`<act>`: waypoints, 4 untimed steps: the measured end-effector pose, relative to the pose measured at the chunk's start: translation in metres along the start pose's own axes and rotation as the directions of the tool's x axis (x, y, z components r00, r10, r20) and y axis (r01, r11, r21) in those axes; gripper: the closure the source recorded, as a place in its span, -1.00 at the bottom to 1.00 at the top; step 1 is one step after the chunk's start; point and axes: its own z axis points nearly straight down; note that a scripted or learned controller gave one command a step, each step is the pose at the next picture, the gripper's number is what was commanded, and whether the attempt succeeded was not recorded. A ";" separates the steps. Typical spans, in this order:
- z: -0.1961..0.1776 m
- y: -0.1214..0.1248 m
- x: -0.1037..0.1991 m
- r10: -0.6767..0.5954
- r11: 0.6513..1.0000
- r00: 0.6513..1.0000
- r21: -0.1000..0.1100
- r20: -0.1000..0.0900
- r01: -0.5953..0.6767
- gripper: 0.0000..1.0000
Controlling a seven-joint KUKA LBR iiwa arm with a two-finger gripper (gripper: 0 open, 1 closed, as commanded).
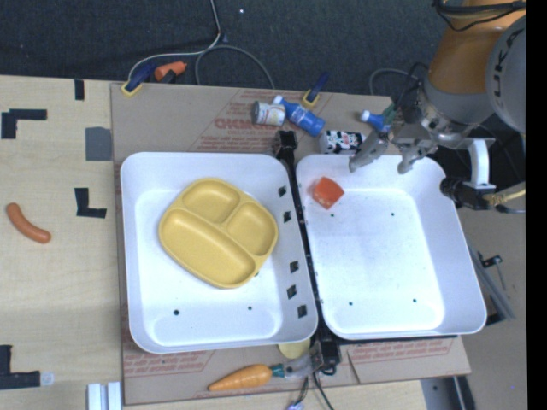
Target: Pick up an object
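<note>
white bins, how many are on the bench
2: the left bin holds a yellow divided plate; the right bin holds a red block near its far-left corner. None looks hidden.

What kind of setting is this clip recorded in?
Probably a robot grasping test bench in a lab: two white bins clamped on cardboard, toy food such as a carrot and sausage, and the arm's pincer above the right bin.

Even, fairly bright overhead light falls across the scene, and the two shallow white plastic bins (376, 306) come out near blown-out, with little surface detail. Shadows are soft and short; a faint one hugs the yellow divided plastic plate (219, 231) toward 6 o'clock. The dark fabric backdrop (102, 15) at 12 o'clock stays dim. Overall sharpness is modest, and fine detail is slightly grainy.
</note>
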 end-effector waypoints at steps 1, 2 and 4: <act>0.093 0.012 -0.010 0.001 1.000 1.000 0.009 0.000 -0.001 -1.00; 0.168 0.041 0.002 0.001 1.000 1.000 -0.006 0.005 0.000 -1.00; 0.156 0.042 0.004 0.000 1.000 1.000 -0.008 0.003 0.000 -1.00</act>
